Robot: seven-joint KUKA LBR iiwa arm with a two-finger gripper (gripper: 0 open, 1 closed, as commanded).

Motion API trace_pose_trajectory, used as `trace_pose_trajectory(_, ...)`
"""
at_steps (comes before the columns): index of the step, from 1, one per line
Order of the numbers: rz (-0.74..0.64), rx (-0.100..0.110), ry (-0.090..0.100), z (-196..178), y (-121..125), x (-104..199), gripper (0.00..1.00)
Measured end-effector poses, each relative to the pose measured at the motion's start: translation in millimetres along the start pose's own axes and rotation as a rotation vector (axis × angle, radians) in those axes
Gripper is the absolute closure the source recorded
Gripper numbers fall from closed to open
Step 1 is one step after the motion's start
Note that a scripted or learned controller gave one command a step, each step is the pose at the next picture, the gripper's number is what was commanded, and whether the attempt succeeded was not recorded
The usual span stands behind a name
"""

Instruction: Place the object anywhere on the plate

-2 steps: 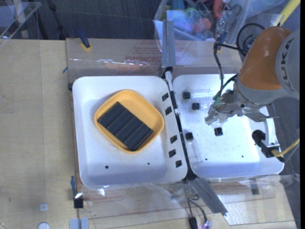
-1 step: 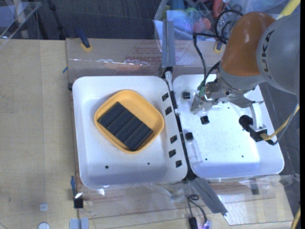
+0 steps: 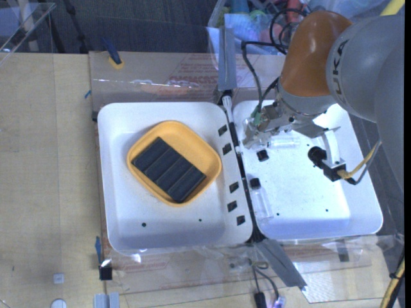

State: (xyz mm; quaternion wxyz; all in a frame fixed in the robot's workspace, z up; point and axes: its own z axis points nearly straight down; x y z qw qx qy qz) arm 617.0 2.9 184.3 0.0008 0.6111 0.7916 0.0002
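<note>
object: dark ridged slab already lying flat on yellow plate, left bin
gripper: over right bin, jaw state unreadable
advice: placement looks done; lift arm clear, don't nudge plate

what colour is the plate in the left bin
Yellow-orange, seen in the camera view: the plate with a dark ridged object on it.

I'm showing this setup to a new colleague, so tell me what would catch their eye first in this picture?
First the yellow plate in the left bin, with a dark ribbed slab lying flat on it. Next the big grey arm with its orange band, reaching in from the right over the right bin, its hand low near that bin's upper left corner.
</note>
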Motion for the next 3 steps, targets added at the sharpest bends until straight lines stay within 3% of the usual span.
trace_pose_trajectory(1, -0.137, 0.002, 0.002, -0.2, 3.1, 38.2, 1.00)
trace_pose_trajectory(2, -0.244, 0.004, 0.002, 18.9, 1.6, 114.6, 1.00)
trace_pose_trajectory(3, -0.244, 0.003, 0.002, 18.7, 1.7, 114.3, 0.00)
